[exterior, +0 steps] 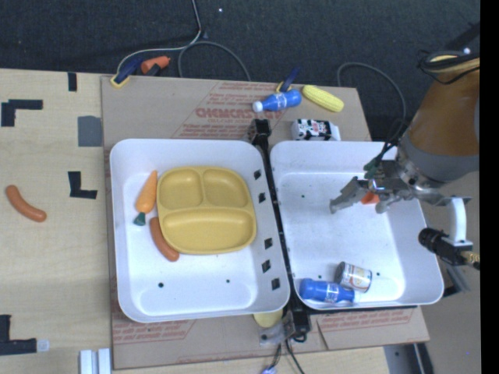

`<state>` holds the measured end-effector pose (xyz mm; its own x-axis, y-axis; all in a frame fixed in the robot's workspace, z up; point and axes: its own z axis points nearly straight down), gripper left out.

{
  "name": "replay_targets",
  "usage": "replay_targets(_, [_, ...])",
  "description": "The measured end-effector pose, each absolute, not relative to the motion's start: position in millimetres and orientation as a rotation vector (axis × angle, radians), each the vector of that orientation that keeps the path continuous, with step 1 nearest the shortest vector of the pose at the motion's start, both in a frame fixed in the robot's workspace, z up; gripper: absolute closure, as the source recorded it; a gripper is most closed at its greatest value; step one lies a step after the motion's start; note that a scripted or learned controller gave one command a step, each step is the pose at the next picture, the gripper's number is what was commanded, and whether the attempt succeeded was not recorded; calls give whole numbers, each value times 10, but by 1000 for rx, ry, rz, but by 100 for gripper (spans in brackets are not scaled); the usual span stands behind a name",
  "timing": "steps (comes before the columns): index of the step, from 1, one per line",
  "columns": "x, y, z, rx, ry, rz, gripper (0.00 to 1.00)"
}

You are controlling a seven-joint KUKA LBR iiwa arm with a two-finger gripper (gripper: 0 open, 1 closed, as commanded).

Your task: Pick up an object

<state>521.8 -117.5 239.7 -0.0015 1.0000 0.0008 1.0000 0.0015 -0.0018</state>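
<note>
My gripper [363, 198] hangs over the upper right part of the right bin [312, 232], on the grey arm with its orange band. A small orange-red bit [372, 199] shows at the gripper; I cannot make out what it is or whether it is held. Near the bin's front wall lie a blue bottle [326, 291] and a small silver can [355, 275], side by side, well below the gripper in the view. The left bin [195, 287] holds a yellow divided plate [207, 209], a carrot [146, 192] and a sausage [164, 240].
Behind the bins on the cardboard lie a second blue bottle [278, 102], a yellow corn-like toy [322, 98] and a black-and-white box [316, 129]. Another sausage [25, 203] lies far left on the bench. Black clips [269, 240] line the wall between the bins.
</note>
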Motion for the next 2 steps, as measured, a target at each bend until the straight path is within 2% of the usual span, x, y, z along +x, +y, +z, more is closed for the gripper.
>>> replay_targets(1, [5381, -1916, 1353, -2224, -2214, 8, 0])
replay_targets(2, [5748, -2231, 1395, -2222, -2224, 0, 0])
